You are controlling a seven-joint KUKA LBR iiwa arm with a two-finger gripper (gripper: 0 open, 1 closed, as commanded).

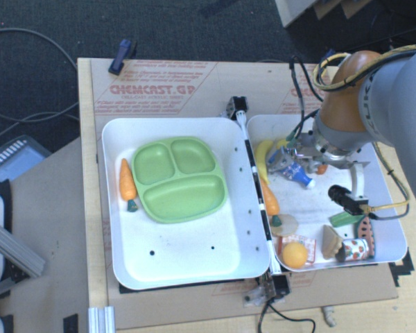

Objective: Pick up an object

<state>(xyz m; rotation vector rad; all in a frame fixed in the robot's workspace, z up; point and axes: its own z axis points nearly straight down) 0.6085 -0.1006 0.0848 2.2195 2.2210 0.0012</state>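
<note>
Camera view: the gripper [296, 164] was placed low in the crowded right bin [395, 217], above a blue-and-white object [301, 177]; finger state could not be told.

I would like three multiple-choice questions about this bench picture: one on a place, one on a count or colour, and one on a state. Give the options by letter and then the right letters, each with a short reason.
1. Where does the green divided plate lie?
A. In the left bin
B. In the right bin
C. On the cardboard outside the bins

2. How many compartments does the plate have?
A. Two
B. Three
C. Five

3. How does the carrot in the left bin lie?
A. On top of the plate
B. Standing upright in a compartment
C. Flat on the bin floor, beside the plate's left edge

Answers:
1. A, the plate sits on the white floor of the left bin.
2. B, two small compartments above and one long one below.
3. C, the carrot lies lengthwise next to the plate rim, not in it.
</note>
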